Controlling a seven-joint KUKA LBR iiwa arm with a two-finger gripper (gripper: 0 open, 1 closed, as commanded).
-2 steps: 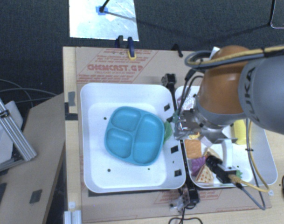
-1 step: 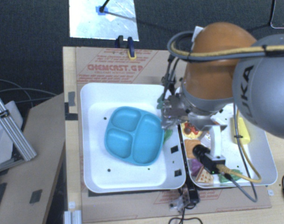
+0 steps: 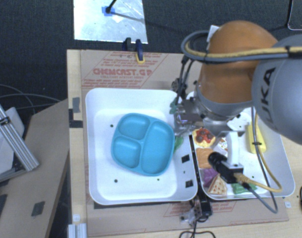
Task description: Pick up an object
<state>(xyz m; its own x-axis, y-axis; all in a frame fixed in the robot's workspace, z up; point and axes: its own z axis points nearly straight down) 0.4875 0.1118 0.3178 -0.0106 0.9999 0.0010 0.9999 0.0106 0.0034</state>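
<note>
A blue three-compartment plate (image 3: 142,144) lies in the left bin (image 3: 103,182). My gripper (image 3: 182,125) hangs over the divider between the two bins, at the plate's right rim. A small green object (image 3: 178,143) shows just below it, at the left bin's right wall. The right bin (image 3: 284,175) holds several toy food pieces: a red-topped slice (image 3: 205,137), an orange piece (image 3: 204,156), a purple piece (image 3: 209,175), a triangular wedge (image 3: 217,186) and a yellow piece (image 3: 253,133). The arm's grey and orange body (image 3: 235,63) hides much of this bin.
A black part with a yellow cable (image 3: 221,163) crosses the right bin's front. Both bins sit on a cardboard sheet (image 3: 123,71). A shiny plate (image 3: 109,15) lies on the floor behind. A metal frame (image 3: 9,133) stands at the left.
</note>
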